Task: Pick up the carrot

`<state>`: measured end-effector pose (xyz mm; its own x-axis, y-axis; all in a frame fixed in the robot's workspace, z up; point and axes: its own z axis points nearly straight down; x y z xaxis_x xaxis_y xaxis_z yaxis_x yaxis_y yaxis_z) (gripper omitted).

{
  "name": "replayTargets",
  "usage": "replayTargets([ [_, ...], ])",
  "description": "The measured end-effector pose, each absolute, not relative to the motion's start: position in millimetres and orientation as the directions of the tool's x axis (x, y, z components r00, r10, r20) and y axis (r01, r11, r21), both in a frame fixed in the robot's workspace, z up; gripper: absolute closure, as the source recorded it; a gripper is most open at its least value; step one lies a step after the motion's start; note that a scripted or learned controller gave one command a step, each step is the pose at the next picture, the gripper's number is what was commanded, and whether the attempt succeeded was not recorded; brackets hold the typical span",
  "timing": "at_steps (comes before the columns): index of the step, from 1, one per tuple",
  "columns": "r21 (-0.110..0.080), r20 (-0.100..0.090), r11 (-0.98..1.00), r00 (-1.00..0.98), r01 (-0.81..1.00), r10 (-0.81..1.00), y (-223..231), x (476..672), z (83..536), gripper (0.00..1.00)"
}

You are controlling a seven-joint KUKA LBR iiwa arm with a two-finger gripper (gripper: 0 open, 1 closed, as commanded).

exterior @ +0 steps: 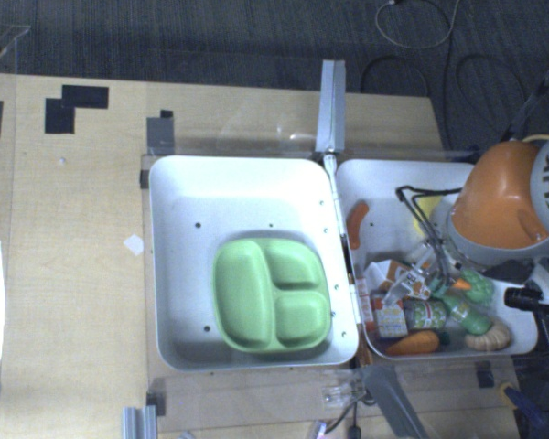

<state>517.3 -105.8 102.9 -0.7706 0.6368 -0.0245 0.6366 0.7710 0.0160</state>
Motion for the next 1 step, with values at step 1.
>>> replayTargets([
  [1,0.023,-0.033,0.771,-0.770,0.637,0.637,-104.4,520.6,114.3,1.00],
])
